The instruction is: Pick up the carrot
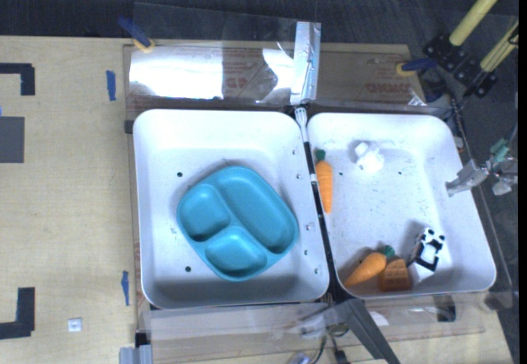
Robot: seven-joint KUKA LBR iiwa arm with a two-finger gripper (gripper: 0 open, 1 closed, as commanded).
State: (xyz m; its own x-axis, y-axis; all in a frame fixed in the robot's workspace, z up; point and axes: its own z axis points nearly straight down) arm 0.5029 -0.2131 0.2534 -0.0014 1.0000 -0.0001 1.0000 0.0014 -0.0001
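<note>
Not yet picked up: the carrot (324, 183) lies in the right bin (395, 198) against the divider, well apart from the gripper (482, 175), whose opening I cannot tell. Approach and grasp remain.

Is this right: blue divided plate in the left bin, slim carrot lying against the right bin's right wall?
Not quite. The camera view shows the slim carrot against the right bin's left wall, beside the divider between the bins, not the right wall. The blue divided plate is in the left bin, as you said.
</note>
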